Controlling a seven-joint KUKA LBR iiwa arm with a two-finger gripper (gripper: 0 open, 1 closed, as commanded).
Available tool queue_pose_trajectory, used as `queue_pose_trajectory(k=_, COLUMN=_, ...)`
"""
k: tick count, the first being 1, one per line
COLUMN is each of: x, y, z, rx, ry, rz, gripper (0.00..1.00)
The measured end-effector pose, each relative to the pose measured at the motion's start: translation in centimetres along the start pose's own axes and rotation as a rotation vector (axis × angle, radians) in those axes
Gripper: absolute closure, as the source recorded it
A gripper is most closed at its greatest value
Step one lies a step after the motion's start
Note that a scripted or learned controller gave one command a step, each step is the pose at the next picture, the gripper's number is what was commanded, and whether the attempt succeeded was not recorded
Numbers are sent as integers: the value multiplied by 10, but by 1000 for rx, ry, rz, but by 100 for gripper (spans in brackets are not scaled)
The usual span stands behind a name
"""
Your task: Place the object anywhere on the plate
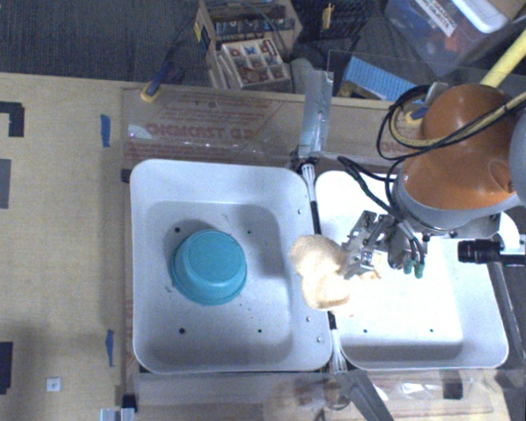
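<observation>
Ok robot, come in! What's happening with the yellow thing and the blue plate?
Gripper at pale yellow object, grip unclear. Object above the divider between bins. Blue plate in left bin, bare.

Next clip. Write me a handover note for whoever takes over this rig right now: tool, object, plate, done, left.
Tool: at the right bin's left edge, against the pale bun-like object; grip can't be confirmed.
Object: straddling the divide between the bins, partly over the left bin's right rim.
Plate: the nearest thing to it is a blue dish, in the left bin, apart from the object.
Done: object brought to the divide.
Left: carry it onto the dish and release.
</observation>
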State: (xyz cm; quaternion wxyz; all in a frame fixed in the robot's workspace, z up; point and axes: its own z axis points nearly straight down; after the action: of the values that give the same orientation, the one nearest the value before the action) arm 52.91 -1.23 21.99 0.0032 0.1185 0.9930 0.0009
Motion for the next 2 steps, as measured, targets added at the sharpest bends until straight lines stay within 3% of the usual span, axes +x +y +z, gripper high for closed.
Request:
queue_pose_trajectory(k=1, x=2, y=51, z=1, rx=-1, ry=0, rz=-236, gripper=100)
queue_pose_trajectory(k=2, x=17, y=101, z=9, rx=0, ry=4, rz=-238, gripper=100)
